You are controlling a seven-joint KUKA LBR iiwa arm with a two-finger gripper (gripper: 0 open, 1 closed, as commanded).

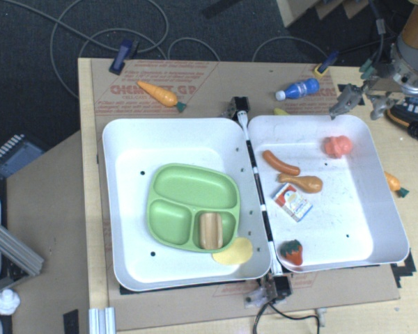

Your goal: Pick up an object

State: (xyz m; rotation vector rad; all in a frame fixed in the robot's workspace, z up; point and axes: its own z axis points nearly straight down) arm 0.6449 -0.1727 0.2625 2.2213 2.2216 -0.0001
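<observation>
Here, two shallow white bins sit side by side on the bench. The left bin (118, 152) holds a green divided tray (192, 206) with a tan bread-like piece (210, 229) in its near right compartment, and a pale yellow disc (232, 253) lies touching the tray's near right edge. The right bin (362, 235) holds a sausage (281, 163) and a drumstick (302, 182) near its left side, a small red and white packet (293, 202) just nearer, a strawberry (291, 252) at the near left corner, and a pink lump (338, 146) toward the far right. On the bench beyond the bins lie a carrot (159, 94) and a blue and white bottle (298, 89); a second small carrot (394, 184) lies outside the right bin's right wall. The gripper (348, 103) hangs above the right bin's far right corner, over the rim, with nothing between its fingers, which stand spread apart.
</observation>
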